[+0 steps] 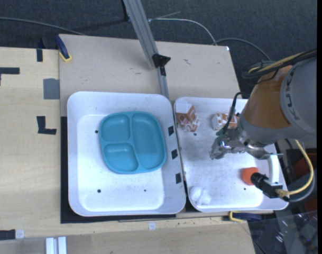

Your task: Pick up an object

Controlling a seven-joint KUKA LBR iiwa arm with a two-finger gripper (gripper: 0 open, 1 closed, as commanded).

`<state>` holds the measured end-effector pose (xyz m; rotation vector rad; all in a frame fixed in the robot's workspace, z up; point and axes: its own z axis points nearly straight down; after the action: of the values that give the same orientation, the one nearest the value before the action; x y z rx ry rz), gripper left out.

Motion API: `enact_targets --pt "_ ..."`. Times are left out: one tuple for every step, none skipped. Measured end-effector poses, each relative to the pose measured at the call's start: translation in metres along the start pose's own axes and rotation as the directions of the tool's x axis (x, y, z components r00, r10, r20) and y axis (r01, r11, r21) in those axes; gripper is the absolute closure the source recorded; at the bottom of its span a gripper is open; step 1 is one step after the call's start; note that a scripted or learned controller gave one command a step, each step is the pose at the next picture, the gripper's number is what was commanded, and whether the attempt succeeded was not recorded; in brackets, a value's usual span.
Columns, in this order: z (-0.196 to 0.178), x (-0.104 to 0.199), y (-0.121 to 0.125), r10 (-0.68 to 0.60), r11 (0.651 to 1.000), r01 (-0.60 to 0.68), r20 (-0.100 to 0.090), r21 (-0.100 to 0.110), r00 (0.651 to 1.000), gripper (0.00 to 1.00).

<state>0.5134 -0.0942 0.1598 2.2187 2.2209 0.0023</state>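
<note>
— Already lifted anything?
— Nope. End effector (220, 151) down low in right bin (213, 187), grip impossible to judge. Giraffe toy (189, 119), orange ball (248, 174), white lump (199, 196) lying loose; pickup undone.

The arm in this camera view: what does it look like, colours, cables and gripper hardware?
The arm is a bulky rounded grey body with a wide orange band above the wrist. A black cable and a yellow one loop by it. The gripper is small, dark metallic grey.
</note>
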Motion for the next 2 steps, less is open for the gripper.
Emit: enact_targets --pt "-0.062 -0.001 0.004 -0.001 1.000 0.001 0.001 -0.002 1.000 1.00" --pt "-0.105 -0.001 0.006 -0.001 1.000 0.001 0.000 -0.001 1.000 1.00"
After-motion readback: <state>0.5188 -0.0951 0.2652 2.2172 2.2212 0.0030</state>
